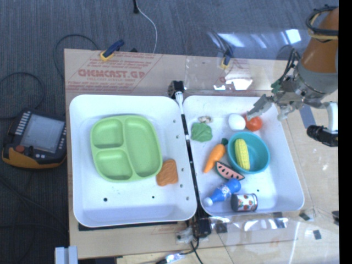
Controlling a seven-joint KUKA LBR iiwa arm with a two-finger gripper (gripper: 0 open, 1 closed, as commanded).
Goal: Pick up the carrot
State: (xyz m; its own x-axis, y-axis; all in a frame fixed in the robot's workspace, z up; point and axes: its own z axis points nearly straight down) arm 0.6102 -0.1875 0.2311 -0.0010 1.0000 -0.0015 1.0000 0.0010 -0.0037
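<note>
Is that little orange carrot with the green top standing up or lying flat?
Lying flat. The orange carrot rests slantwise on the floor of the right white bin, green top up toward the blue bowl holding yellow corn.

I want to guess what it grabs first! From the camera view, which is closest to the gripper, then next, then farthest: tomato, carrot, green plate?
1. Tomato, right beside the gripper, right bin.
2. Carrot, middle of the right bin.
3. Green plate, left bin.
</note>
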